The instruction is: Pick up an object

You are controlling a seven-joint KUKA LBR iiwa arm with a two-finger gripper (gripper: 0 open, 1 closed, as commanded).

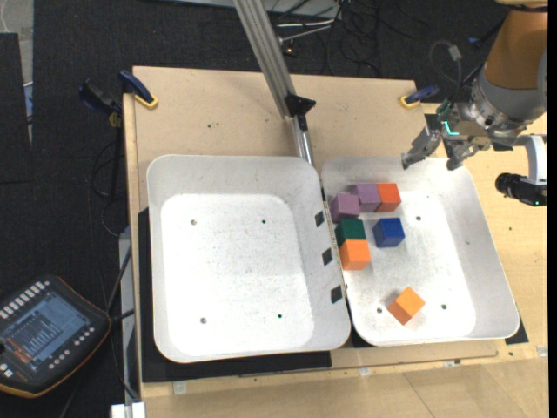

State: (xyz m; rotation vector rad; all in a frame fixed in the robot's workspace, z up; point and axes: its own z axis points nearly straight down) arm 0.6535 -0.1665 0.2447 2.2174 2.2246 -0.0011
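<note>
The right bin [474, 233] holds several small blocks. Two purple blocks [357, 200] and an orange-red block [388, 196] sit in a row near its back left. Below them lie a green block [351, 230], an orange block [354, 253] and a blue block [389, 232]. Another orange block [406, 306] rests alone near the front. My gripper [432, 156] hangs open above the bin's back right corner, its two dark fingers spread apart with nothing between them. It is well to the right of and behind the blocks.
The left bin [231, 251] lies beside the right one. A slanted metal pole [265, 42] runs from the top of the view down to the bins' shared back edge. Clamps sit at the board's back corners. A teach pendant [39, 333] lies at the lower left.
</note>
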